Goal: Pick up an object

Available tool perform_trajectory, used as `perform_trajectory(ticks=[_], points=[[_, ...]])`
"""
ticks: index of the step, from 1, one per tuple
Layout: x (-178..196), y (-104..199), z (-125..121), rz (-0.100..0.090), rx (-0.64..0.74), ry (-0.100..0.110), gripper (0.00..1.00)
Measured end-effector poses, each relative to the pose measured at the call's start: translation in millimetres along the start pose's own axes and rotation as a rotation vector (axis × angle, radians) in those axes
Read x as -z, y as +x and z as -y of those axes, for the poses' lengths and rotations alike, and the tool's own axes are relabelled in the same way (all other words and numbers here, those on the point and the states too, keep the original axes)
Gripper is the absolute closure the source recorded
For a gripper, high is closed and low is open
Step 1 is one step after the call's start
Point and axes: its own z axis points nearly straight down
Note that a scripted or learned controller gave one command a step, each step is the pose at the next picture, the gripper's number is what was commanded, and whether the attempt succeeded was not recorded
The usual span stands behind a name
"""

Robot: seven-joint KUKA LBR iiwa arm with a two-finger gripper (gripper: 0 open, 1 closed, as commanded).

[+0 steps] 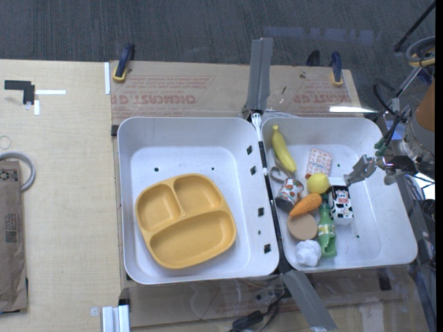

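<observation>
The worktop was pale wood, with dark carpet beyond its far edge and a sheet of printed cardboard lying under the far rims of the two bins, held by a blue clamp at each end. A brown paper bag lay at the worktop's left edge.

The left bin carried a yellow divided plate, sitting toward its near side; the far half of that bin floor was bare white. The right bin held everything I could pick from, bunched against its left wall: a banana at the far end, a small patterned packet just beside it, a lemon, a carrot, a small cow-print carton, a green bottle, a round tan piece and a white crumpled lump at the near end. These lay touching or nearly so.

My hand hung over the right bin's middle, just right of the lemon and the carton, reaching in from the right rim. I could not tell whether its fingers were parted or together, and I saw nothing between them. The right half of that bin floor lay open, from the pile to the right wall.
</observation>
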Motion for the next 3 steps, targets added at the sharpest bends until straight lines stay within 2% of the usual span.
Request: perform_trajectory(ticks=[1,2,3], points=[[-99,35,-19,0.009,0.328,-0.026,0.00],[-113,36,-39,0.006,0.004,-0.040,0.00],[-100,30,-42,0.018,0.000,-0.052,1.00]])
